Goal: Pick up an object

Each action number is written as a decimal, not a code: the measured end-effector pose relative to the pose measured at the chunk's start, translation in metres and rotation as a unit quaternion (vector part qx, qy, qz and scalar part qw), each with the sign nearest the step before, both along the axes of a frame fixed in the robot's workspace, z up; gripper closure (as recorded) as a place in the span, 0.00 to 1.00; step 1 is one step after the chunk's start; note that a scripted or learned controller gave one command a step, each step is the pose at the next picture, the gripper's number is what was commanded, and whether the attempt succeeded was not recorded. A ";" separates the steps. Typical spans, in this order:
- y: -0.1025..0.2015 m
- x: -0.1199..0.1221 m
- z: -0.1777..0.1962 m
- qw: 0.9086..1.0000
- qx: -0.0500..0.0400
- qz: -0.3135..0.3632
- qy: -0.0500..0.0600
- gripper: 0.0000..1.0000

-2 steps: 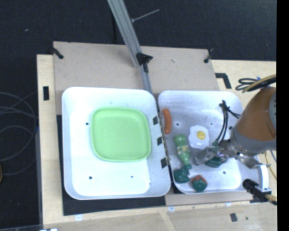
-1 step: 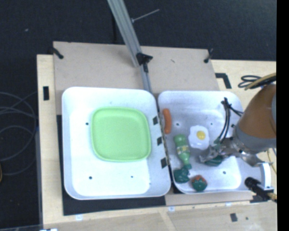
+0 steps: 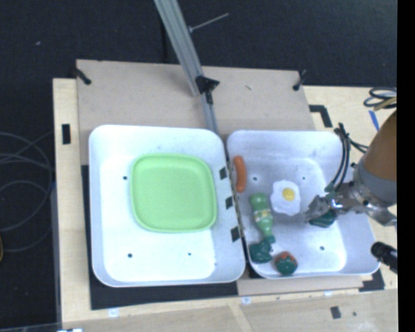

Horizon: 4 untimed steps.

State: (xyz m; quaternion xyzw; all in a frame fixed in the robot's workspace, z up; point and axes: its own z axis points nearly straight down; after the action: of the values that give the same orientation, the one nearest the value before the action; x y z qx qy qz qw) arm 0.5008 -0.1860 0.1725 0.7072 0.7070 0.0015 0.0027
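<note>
Dark green, a small object (image 3: 324,219) sits right at the tip of my claw (image 3: 321,211) in the right bin (image 3: 290,144), toward its right side; the tip touches or covers it, but I cannot tell whether the claw is clenched on it or released. Just left of it lies a fried-egg toy (image 3: 285,197), white with a yellow yolk. Farther left, a pale green bottle-shaped piece (image 3: 261,214) lies lengthwise, and an orange sausage (image 3: 239,173) rests by the bin's left wall. At the near edge I see a teal lump (image 3: 260,252) and a red-and-green piece (image 3: 286,262) beside it. The left bin (image 3: 111,185) holds a light green plate (image 3: 173,193), lying flat. Both bins rest on the counter (image 3: 152,81).
</note>
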 end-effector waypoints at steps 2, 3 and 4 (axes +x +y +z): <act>0.004 0.001 0.102 1.000 0.000 0.000 0.001 1.00; 0.053 0.012 0.088 1.000 0.001 0.002 0.003 1.00; 0.111 0.016 0.092 1.000 0.001 0.002 0.002 1.00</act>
State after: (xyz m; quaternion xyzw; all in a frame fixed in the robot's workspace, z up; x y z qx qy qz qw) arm 0.5169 -0.0746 0.2640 0.7055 0.7087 0.0008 0.0002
